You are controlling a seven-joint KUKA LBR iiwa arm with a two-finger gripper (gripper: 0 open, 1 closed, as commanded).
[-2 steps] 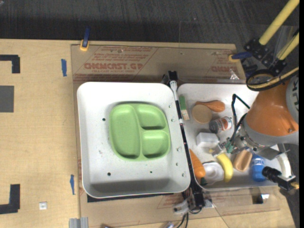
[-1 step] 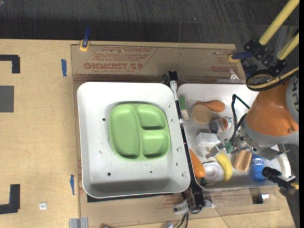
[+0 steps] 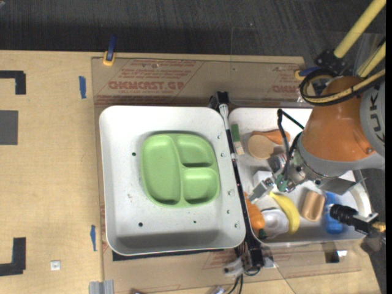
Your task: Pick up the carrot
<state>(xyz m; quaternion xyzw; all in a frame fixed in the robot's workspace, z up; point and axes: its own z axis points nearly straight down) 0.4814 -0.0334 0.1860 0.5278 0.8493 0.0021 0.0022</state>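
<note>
Hovering low in the right bin (image 3: 361,192), end effector (image 3: 269,185) just above the banana (image 3: 288,210); open or closed, cannot tell from here. Carrot (image 3: 253,212) lying along the bin's left wall, just beside the banana, apart from the end effector. Green divided plate (image 3: 180,168) sitting in the left bin (image 3: 122,133).

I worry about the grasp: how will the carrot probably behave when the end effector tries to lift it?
The carrot looks like a smooth, rigid toy, so it is probably stiff and light but perhaps slippery. Its rounded, tapering form may roll or slide out. It lies wedged against the right bin wall beside the banana, so a clean grip seems awkward.
</note>
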